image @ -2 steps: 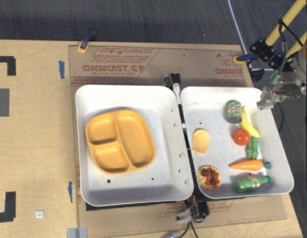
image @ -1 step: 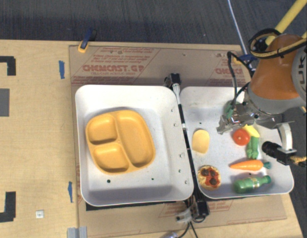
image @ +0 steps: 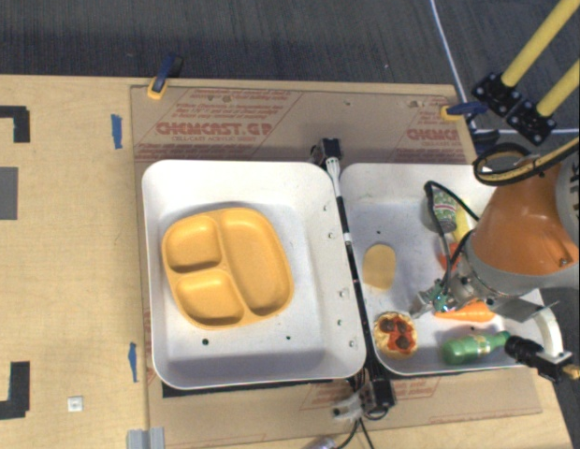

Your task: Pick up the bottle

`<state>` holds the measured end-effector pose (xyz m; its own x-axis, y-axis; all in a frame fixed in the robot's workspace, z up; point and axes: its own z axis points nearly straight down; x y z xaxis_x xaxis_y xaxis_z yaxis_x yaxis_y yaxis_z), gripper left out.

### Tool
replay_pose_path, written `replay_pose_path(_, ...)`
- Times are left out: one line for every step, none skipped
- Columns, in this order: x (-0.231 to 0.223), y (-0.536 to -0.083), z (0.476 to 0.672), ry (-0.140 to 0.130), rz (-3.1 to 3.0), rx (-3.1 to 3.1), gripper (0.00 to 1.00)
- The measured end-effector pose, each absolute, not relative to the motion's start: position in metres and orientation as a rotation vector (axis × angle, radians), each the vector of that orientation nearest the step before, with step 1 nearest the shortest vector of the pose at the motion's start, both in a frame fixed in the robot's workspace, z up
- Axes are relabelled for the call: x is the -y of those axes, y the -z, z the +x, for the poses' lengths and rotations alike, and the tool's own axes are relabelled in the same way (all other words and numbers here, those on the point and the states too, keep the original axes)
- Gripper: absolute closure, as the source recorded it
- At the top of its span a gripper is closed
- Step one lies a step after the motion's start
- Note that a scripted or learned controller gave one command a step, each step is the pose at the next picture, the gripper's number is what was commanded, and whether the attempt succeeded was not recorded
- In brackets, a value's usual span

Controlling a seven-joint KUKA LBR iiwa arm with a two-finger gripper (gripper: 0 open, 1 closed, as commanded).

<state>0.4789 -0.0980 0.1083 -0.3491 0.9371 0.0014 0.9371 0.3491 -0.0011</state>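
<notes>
Camera view: the green bottle is seen lying on its side in the right bin, just below the gripper across a toy carrot, its long axis running left-right, while the gripper's state cannot be told.

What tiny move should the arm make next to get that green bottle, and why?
Probably shift toward the near edge of the right bin: the green bottle lies on its side there, just beyond the orange carrot, while the end effector sits above the carrot.
</notes>
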Motion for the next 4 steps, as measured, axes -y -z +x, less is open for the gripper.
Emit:
replay_pose_path(0.024,-0.185,0.480,0.003,-1.370,2.831,1.00)
replay_pose_path(-0.014,-0.185,0.480,0.002,-0.967,2.990,1.00)
replay_pose_path(-0.043,-0.185,0.480,0.002,-0.548,3.095,1.00)
replay_pose_path(-0.079,-0.185,0.487,0.003,0.062,3.145,1.00)
